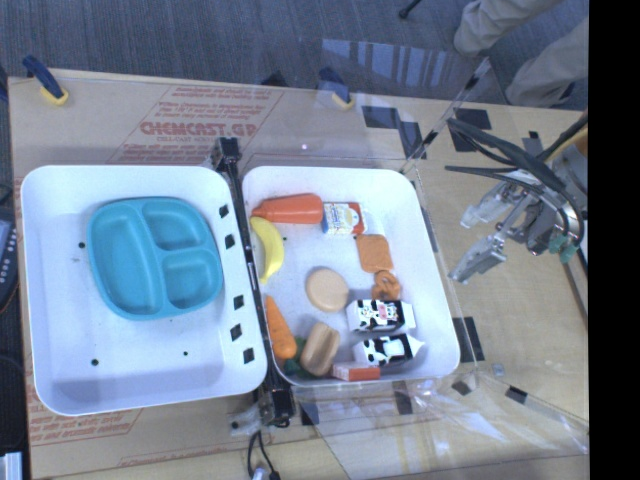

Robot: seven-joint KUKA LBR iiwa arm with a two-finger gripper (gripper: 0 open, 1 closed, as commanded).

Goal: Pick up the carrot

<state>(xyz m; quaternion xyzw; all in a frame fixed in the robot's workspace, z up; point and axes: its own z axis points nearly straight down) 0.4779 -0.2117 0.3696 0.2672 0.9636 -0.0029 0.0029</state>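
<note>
1. Carrot [280, 329] lies in the right bin [425, 230], against its left wall, near the front-left corner. Orange body, green top pointing toward the front edge.
2. Landmark is the carrot: banana [267, 247] just behind it along the same wall; bread roll [320, 348] just to its right, close or touching; tan round disc [327, 290] further right and back.
3. Hand [492, 232] hovers over the tabletop well to the right of the carrot, outside the bin. Fingers spread, released, holding nothing.
4. Handling, judged: likely a toy, light and rigid, smooth skin, may slip. It tapers, so the thicker middle gives the surest hold.
5. Grasp across the width; the wall on one side and the roll on the other leave little finger room.
</note>
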